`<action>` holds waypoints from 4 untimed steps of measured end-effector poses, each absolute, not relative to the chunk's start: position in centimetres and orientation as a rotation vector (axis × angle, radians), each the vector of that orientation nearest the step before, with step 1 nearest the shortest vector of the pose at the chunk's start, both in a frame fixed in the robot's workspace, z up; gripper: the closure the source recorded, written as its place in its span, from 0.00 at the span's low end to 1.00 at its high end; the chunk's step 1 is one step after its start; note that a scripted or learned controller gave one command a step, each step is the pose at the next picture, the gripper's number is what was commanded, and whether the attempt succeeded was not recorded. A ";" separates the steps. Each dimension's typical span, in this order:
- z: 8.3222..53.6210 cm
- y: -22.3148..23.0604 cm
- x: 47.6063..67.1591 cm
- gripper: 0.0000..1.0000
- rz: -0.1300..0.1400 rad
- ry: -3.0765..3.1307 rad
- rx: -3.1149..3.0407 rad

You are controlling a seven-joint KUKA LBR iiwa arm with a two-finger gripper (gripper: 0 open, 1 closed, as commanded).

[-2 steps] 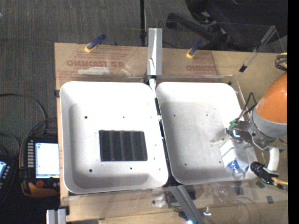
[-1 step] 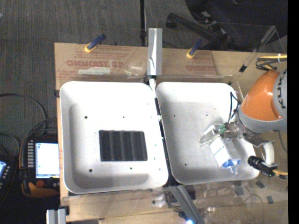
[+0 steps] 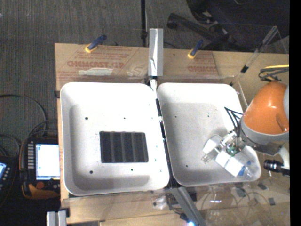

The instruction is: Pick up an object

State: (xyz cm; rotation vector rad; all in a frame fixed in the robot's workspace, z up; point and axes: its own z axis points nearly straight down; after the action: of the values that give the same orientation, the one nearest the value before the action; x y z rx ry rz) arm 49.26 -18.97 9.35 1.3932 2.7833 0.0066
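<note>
Dark carpet surrounds the brown bench bearing two shallow white bins. A clear crumpled plastic bottle with a blue label lies at the right bin's front right corner. Reaching in from the right, the grey arm with its orange band lowers the gripper just beside the bottle; whether it is spread or pinching cannot be told. A dark ribbed rectangular tray lies in the left bin, toward its front edge.
</note>
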 end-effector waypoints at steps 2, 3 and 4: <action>9.3 -21.3 60.7 0.00 0.021 2.439 1.972; 9.2 -20.6 62.4 0.00 0.009 2.355 2.065; 9.3 -21.7 57.5 0.00 0.019 2.602 1.732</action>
State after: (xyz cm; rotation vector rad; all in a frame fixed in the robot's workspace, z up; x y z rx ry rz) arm 57.49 -21.73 9.34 1.7320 2.6023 0.0194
